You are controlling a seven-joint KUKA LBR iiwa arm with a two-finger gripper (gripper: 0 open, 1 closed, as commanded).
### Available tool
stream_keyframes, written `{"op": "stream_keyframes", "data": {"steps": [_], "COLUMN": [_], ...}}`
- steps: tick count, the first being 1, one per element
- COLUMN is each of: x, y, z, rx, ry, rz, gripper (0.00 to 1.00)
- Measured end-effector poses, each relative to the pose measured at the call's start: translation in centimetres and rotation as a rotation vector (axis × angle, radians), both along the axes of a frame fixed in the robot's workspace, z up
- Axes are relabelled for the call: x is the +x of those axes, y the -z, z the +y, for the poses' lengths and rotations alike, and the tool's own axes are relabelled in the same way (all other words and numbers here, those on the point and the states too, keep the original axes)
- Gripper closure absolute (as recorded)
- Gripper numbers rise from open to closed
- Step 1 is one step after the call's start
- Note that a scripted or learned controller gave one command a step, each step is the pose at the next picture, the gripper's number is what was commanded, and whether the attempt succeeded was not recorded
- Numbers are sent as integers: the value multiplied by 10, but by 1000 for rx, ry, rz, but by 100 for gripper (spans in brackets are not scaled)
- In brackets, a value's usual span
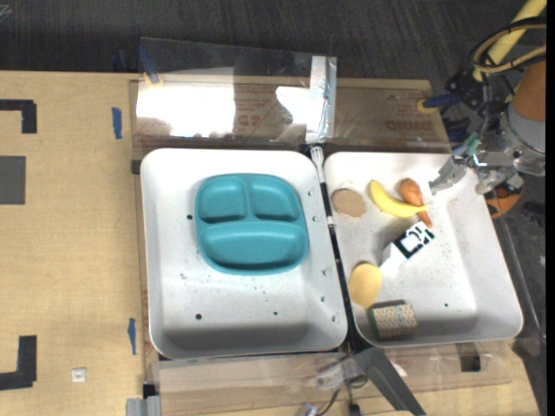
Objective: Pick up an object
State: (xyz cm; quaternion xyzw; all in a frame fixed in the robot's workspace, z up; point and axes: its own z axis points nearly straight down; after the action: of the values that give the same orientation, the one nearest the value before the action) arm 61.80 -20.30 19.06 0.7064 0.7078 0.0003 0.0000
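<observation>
Gripper (453, 173) hovers just right of carrot (412, 192), jaw state unclear from here. Carrot touches banana (392, 200), upper part of right bin (486, 258). Best: descend centred, straddle carrot only.

**Camera placement: single fixed overhead view**

One camera, mounted above the bench (61, 232), looks down at a slant. Both white bins sit near mid-frame: the left bin (165, 302) and the right bin (486, 293), side by side. The far bench edge beyond the bins lies toward the top, the near edge toward the bottom. Distance is moderate; both bins fit whole. The arm (525, 111) enters right of the right bin.
</observation>
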Motion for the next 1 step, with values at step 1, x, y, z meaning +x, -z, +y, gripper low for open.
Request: {"op": "stream_keyframes", "data": {"steps": [1], "x": [-21], "y": [103], "z": [39], "rx": [-2], "ry": [65], "rz": [-6], "gripper": [0]}}
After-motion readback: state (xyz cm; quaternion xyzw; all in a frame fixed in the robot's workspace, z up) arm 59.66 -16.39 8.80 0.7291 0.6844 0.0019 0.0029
